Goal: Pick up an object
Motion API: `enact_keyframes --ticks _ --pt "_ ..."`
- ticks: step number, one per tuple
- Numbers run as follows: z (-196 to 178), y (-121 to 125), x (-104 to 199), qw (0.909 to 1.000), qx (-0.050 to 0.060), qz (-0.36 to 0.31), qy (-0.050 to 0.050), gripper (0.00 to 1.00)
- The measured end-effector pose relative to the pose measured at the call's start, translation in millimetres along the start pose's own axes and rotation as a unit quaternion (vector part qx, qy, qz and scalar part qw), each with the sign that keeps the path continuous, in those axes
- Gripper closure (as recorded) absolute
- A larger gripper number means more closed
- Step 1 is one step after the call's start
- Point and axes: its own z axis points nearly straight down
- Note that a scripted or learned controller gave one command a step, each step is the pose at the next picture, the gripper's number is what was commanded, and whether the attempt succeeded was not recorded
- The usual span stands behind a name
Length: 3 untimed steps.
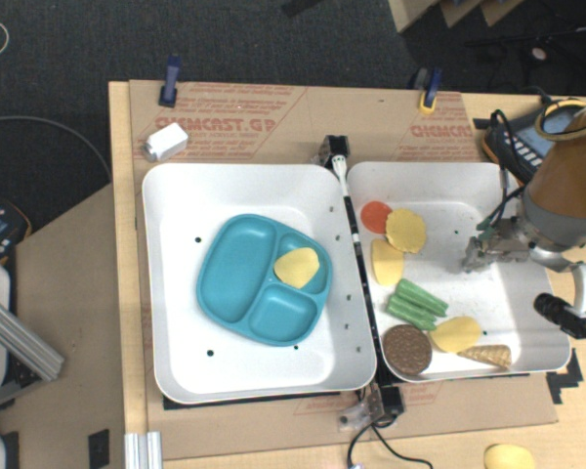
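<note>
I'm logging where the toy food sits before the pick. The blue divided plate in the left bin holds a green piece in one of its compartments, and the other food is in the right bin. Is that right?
Not quite. The piece on the blue divided plate in the left bin is yellow, not green; the camera view shows it. The green piece lies in the right bin with the other food.

A pale wooden worktop with red printed lettering stands on dark grey carpet — two blue clamps grip its far edge. Cables loop across the carpet at left; an aluminium rail lies near-left.
</note>
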Motion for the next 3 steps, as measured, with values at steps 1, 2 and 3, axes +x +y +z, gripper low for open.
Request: enact_keyframes --ticks 1,2,3 --pt "10.8 40.4 -27.9 1.0000 0.000 -0.002 0.000 1.00" --pt "-0.4 39.9 -27.9 1.0000 -0.001 -0.001 0.000 1.00" --pt "-168.2 120.3 37.8 0.9999 -0.010 -0.006 -0.001 1.00"
